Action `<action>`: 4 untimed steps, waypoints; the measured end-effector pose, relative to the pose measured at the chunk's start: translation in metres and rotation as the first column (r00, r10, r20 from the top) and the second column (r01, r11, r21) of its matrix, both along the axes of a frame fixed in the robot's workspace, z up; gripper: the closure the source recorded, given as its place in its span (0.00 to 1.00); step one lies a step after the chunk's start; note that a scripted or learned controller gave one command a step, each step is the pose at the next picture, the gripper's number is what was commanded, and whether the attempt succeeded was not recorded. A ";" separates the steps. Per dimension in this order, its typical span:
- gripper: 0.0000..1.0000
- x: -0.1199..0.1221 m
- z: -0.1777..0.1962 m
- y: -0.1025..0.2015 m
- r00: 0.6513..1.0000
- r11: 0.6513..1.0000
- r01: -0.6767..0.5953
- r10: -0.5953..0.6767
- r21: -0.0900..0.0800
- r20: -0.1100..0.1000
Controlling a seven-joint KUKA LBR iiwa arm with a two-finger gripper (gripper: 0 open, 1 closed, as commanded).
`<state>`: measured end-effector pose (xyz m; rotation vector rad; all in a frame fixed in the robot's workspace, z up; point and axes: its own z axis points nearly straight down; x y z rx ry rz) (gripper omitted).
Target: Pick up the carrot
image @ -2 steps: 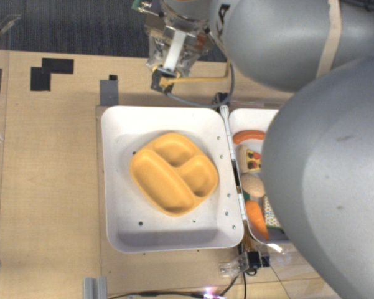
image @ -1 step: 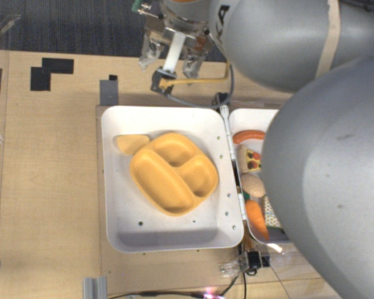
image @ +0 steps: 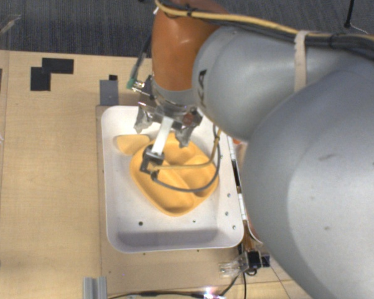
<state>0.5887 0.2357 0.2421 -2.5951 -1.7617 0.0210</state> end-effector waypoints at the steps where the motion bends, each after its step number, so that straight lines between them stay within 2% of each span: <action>1: 0.00 0.000 -0.127 -0.013 0.998 0.999 0.039 -0.040 0.014 0.042; 2: 1.00 0.001 -0.116 -0.013 0.998 0.999 0.042 -0.043 0.015 0.041; 3: 1.00 0.012 -0.012 -0.049 0.963 0.963 0.268 -0.268 0.011 0.026; 4: 1.00 0.048 -0.004 -0.036 0.788 0.789 0.615 -0.615 0.010 0.017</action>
